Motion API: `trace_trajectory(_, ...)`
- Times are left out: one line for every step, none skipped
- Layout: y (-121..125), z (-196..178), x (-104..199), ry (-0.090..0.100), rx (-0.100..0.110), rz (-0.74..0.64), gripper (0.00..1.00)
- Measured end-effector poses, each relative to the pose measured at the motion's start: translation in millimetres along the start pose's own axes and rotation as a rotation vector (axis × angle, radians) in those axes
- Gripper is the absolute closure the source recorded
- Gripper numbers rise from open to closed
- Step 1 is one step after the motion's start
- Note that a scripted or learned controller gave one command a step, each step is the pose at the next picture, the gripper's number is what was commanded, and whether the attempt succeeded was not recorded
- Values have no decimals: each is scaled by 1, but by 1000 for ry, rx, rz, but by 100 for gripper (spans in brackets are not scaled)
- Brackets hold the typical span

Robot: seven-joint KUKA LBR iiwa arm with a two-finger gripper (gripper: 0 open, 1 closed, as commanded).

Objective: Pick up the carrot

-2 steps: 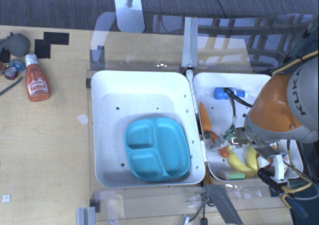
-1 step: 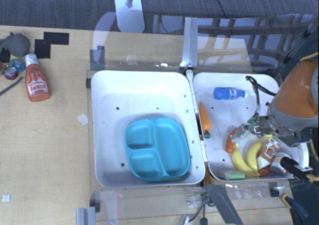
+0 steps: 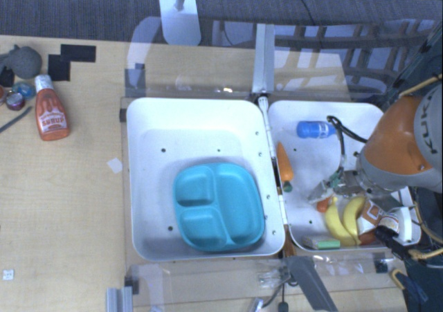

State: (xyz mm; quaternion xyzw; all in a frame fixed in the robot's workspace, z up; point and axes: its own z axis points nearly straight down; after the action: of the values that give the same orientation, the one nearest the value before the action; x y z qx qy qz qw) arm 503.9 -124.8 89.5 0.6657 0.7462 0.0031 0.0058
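You're mid-approach: the carrot (image 3: pixel 284 162) lies against the right bin's (image 3: pixel 360 111) left wall, untouched. The gripper (image 3: pixel 337 185) hovers near the bananas (image 3: pixel 344 218); whether it's parted, I cannot tell. Next, swing left and descend.

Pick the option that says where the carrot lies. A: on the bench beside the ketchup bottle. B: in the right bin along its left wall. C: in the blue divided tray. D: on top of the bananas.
B: the carrot lies in the right bin, against its left wall.

Grey arm (image 3: pixel 422 131), orange band (image 3: pixel 396 139), black cable (image 3: pixel 344 131)
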Motion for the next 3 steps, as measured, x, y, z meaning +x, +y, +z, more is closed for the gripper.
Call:
trace_trajectory(22,-32,20,3,8,37,0)
trace_trajectory(55,-82,-31,2,7,-2,0)
trace_trajectory(11,-147,-45,2,5,-158,0)
